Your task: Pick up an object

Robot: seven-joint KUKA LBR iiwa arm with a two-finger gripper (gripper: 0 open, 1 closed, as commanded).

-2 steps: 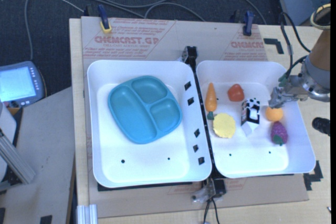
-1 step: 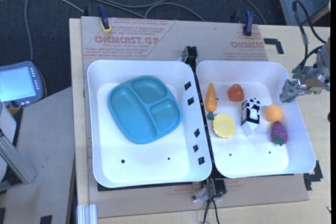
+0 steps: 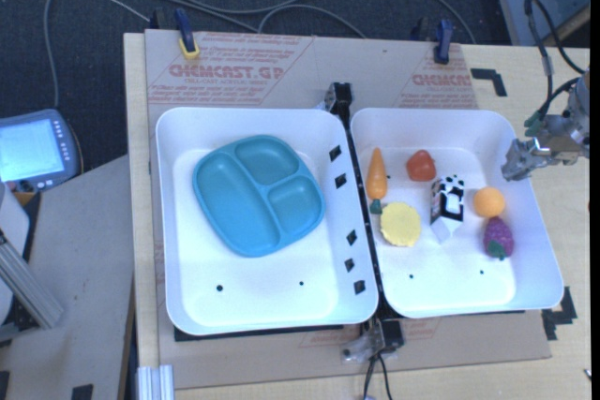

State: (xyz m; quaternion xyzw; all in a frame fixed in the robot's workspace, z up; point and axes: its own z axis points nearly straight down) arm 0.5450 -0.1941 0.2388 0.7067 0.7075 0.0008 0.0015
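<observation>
- A handheld screen unit (image 3: 36,148) lies at the far left, off the bench, its left side cut off by the frame edge.
- A blue clamp (image 3: 186,34) grips the board's back edge at the left; a second blue clamp (image 3: 442,40) does the same farther right.
- The left bin (image 3: 178,295) holds a teal divided plate (image 3: 258,193) with three compartments, lying flat in the bin's upper half.
- In the right bin (image 3: 450,300), an orange carrot (image 3: 376,173) lies lengthwise near the left wall, close to the divider.
- A flat yellow round piece (image 3: 400,224) sits just below the carrot; what it is cannot be told.
- A red tomato-like item (image 3: 421,166) rests near the back of the bin.
- A black-and-white carton (image 3: 448,200) stands in the middle; its markings are too small to read.
- An orange ball-shaped fruit (image 3: 488,201) lies just right of the carton.
- A purple grape bunch (image 3: 498,238) sits just below that fruit.
- The gripper (image 3: 521,160) hangs over the bin's right rim, apart from every item; the arm behind it is cut off by the frame, and I cannot tell how the gripper is set at this angle.
</observation>
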